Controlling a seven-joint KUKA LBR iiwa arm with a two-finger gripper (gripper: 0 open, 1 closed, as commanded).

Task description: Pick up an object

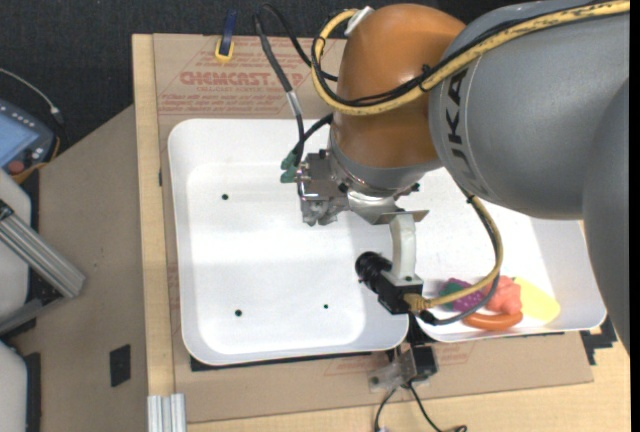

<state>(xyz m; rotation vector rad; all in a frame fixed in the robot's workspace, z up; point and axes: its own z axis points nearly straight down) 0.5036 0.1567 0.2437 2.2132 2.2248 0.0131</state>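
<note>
Over the left bin (200,220), seen from the fixed camera above the bench, the grey KUKA arm (540,110) reaches in from three o'clock, its orange band (395,85) bulking large at the centre of the frame. Below the band, toward seven o'clock, the gripper (318,212) hangs above the bin's white floor near its upper right part; whether it is spread or pressed together cannot be told at this angle, and nothing can be seen pinched in it. Yellow and black cables (345,100) loop around the wrist, and one runs down to a black fitting (385,285) at about six o'clock from the band, over the seam between the two bins.

At four o'clock from the gripper and well apart from it, the objects lie in the right bin (575,315) near its front rim: a pink piece (508,295), a yellow piece (540,305) just beside it, an orange curved piece (492,320) along the front, and a purple bit (458,288) partly hidden by the cable. Both bins rest on a brown board (160,100) printed with red lettering at its twelve o'clock edge.
</note>
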